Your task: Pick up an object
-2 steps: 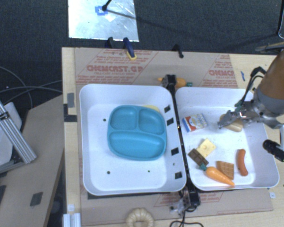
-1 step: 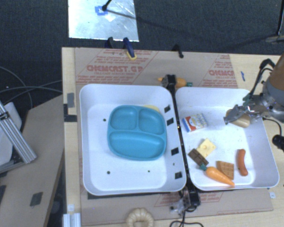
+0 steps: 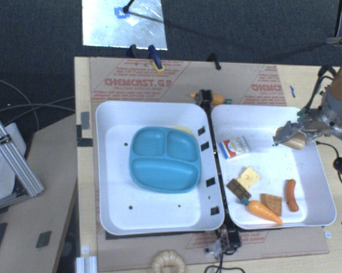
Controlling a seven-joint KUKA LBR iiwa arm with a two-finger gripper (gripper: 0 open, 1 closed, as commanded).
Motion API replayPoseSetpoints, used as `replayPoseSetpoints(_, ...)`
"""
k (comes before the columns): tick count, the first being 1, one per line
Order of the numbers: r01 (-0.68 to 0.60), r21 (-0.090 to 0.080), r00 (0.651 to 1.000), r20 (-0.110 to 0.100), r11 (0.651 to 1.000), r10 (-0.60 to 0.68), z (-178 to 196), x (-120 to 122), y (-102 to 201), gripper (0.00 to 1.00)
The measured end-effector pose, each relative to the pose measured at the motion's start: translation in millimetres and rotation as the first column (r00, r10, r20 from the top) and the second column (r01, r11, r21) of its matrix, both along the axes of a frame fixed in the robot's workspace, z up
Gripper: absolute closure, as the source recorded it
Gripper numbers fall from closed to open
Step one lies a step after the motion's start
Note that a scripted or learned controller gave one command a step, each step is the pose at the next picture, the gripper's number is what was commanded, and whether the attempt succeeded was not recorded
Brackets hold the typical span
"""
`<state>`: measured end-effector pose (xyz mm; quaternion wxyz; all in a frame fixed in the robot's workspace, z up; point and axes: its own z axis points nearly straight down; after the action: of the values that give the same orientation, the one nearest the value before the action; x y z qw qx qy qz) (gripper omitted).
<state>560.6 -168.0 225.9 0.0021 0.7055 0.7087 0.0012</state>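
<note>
Clearly your jaws (image 3: 285,135) hover over the right bin (image 3: 316,169); whether they're spread, you cannot tell. Nearest lies a tan bun (image 3: 296,143), probably light, hard, smooth plastic, so grip across its narrow middle.

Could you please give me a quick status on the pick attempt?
Gripper low over right bin, upper right. Tan object at its tip, grasp unconfirmed. Carrot, sausage lie apart, nearer the front.
</note>
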Motion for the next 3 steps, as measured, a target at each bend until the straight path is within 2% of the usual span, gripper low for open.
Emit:
replayPoseSetpoints(1, -0.004, 0.002, 1.0, -0.003, 1.0, 0.004, -6, -1, 48, 1.0)
replayPoseSetpoints(3, -0.007, 0.004, 1.0, -0.004, 1.0, 0.007, 3, -21, 171, 1.0)
